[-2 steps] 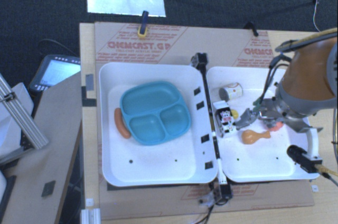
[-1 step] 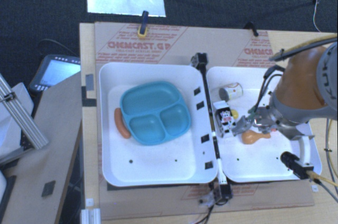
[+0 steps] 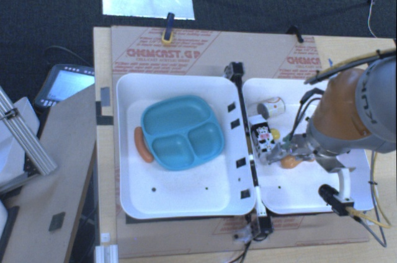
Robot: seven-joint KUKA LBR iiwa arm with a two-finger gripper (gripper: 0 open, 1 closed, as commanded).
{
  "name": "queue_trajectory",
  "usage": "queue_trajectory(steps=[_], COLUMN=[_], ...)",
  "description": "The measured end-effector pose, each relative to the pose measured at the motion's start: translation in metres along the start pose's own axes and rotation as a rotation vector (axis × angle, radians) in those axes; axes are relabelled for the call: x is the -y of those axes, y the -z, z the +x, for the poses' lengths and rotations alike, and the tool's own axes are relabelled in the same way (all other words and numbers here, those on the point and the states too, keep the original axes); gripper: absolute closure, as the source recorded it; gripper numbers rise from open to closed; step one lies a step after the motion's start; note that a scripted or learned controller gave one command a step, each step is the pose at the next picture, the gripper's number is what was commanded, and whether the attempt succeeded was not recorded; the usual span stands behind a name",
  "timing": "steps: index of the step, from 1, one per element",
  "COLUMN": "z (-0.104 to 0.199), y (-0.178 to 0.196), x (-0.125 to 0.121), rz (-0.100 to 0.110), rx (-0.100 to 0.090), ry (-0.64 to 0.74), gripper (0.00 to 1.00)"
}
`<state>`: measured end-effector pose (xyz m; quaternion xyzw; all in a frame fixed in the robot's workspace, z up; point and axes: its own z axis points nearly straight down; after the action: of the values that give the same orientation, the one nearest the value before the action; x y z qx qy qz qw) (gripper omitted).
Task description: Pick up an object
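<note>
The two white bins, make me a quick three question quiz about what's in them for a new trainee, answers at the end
1. True or false: the blue divided plate lies in the left bin.
2. What lies just left of the blue plate?
A. an orange sausage-shaped object
B. a black-and-white spotted item
C. a small grey-white cylinder
3. Fill in: the gripper is low in the ______ bin, next to a small orange object.

Key
1. True.
2. A; the spotted item and the cylinder are both in the right bin.
3. Right. Whether the gripper holds anything cannot be told from this view.
</note>
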<state>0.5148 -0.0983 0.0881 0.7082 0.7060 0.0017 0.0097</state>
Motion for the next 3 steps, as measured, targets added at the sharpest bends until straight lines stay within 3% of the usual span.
queue_trajectory(steps=[1, 2, 3], z=[0.000, -0.001, -0.006], y=[0.015, 0.069, 0.114], x=[-0.004, -0.017, -0.016], rz=[-0.010, 0.009, 0.010], rx=[-0.001, -0.010, -0.010], ry=[0.002, 0.008, 0.007], gripper=[1.00, 1.00, 1.00])
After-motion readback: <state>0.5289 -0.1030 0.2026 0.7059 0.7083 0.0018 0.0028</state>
